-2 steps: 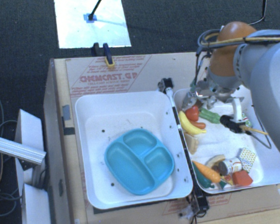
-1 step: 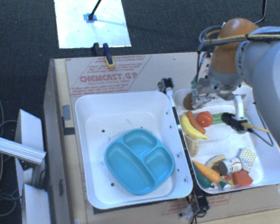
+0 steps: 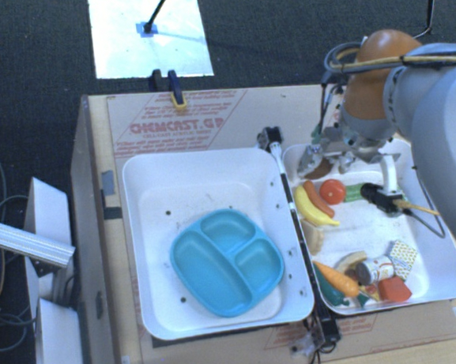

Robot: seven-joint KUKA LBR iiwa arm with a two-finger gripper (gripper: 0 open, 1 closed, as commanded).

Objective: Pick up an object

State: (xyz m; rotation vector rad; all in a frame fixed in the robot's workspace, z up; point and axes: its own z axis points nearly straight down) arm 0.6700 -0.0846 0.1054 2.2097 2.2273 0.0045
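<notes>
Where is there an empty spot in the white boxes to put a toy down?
The left bin has bare floor along its back and left side, around the blue divided plate. In the right bin, a small bare patch lies mid-floor between the banana and the checkered block. Its front corner, with the carrot and red block, is crowded, and the gripper hangs over its back.

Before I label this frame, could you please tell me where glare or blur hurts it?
Camera view: the pale sheet beyond the bench is blown out by glare; the blue plate is sharp and evenly lit; the white bins look bright but readable; the small items near the carrot are soft.
</notes>
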